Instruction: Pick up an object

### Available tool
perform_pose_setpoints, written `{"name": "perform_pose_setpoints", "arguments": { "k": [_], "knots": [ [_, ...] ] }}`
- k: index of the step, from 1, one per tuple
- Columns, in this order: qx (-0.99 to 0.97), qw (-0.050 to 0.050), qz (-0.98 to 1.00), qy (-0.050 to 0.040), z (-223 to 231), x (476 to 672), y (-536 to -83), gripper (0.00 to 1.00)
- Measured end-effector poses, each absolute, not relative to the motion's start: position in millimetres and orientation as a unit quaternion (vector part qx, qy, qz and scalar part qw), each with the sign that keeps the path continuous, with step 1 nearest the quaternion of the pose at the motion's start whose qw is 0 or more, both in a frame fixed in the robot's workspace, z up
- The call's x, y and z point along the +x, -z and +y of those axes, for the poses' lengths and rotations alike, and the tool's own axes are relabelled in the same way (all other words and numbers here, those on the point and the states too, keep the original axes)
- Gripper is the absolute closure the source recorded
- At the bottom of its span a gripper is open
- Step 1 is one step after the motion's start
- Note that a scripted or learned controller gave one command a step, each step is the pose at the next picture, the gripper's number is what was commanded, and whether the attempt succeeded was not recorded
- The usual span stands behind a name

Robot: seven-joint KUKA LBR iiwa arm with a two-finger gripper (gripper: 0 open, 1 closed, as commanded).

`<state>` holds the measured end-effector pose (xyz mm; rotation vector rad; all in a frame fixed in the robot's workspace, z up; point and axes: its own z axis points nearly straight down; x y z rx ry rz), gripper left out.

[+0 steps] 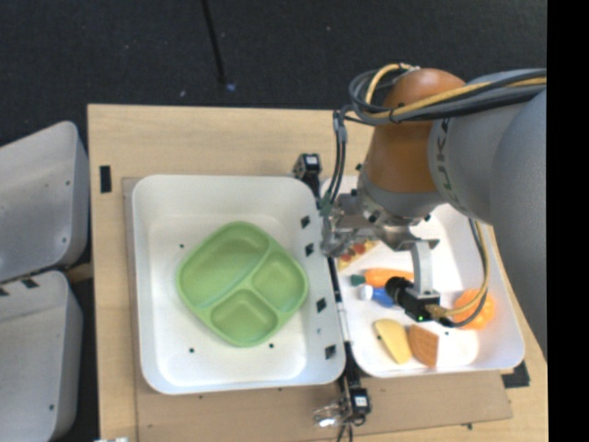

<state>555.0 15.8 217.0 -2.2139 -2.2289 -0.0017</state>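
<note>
- The arm point(433, 155) hangs over the right bin point(502, 339) and covers most of its upper half in the view.
- The gripper point(348, 242) sits low at that bin's left wall, about midway along it. Honestly can't tell if it's open or closed, since the wrist blocks the view.
- The stuff to pick is all in the right bin. There's an orange stick point(386, 276) near the middle and a small blue bit point(365, 293) beside it, closer to the bin's left wall.
- A yellow wedge point(393, 341) and a brown wedge point(424, 346) lie touching, side by side, near the bin's lower edge.
- An orange curved piece point(479, 307) lies toward the bin's right wall.
- The left bin point(156, 357) butts up against the right bin's left wall. It holds a green plate point(241, 284) with three compartments, lying flat.
</note>
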Motion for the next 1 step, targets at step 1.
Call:
{"name": "perform_pose_setpoints", "arguments": {
  "k": [1],
  "knots": [
    [-0.705,-0.001,-0.71,0.0015,61.3,574.7,-233.2,1.0]
  ]
}}
